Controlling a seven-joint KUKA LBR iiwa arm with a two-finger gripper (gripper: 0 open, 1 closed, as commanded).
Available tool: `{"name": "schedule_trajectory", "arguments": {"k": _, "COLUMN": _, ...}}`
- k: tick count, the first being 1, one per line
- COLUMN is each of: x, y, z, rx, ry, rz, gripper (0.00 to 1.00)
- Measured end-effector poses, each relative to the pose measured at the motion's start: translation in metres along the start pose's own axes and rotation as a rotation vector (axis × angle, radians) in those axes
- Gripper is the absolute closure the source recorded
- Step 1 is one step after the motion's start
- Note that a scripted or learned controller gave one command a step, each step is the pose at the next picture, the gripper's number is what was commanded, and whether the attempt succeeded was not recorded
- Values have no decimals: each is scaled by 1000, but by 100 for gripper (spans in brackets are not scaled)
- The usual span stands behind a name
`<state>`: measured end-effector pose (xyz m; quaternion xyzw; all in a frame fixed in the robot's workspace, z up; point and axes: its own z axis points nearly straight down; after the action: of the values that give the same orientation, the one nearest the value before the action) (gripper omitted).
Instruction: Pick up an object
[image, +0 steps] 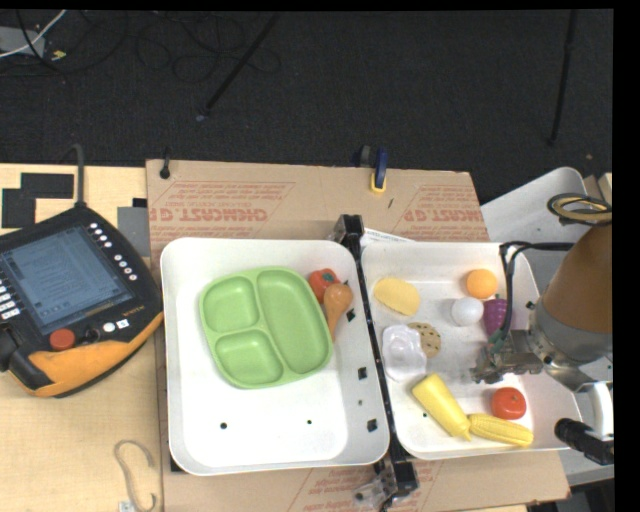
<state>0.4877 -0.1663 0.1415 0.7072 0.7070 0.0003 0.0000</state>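
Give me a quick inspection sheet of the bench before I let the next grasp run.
Surface: two white bins side by side; left bin, right bin, on cardboard.
Job's things: right bin holds yellow block, orange ball, white ball, cookie, yellow bottle, corn, tomato.
Clutter: green divided plate in left bin, carrot beside it.
Pincer: pincer low over right bin; fingers unreadable.
Cables: black cables on the floor behind.
Surroundings: teach pendant left of the bins.
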Motion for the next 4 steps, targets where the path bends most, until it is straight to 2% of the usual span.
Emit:
{"name": "schedule_trajectory", "arguments": {"k": 1, "x": -3, "y": -2, "z": -63, "rx": -3, "ry": -1, "rz": 0, "gripper": 100}}
{"name": "schedule_trajectory", "arguments": {"k": 2, "x": -4, "y": -2, "z": -87, "rx": 0, "ry": 0, "rz": -1, "gripper": 100}}
{"name": "schedule_trajectory", "arguments": {"k": 3, "x": 46, "y": 11, "z": -96, "rx": 1, "ry": 2, "rz": -5, "gripper": 100}}
{"name": "schedule_trajectory", "arguments": {"k": 4, "x": 94, "y": 11, "z": -89, "rx": 4, "ry": 2, "rz": -4, "gripper": 100}}
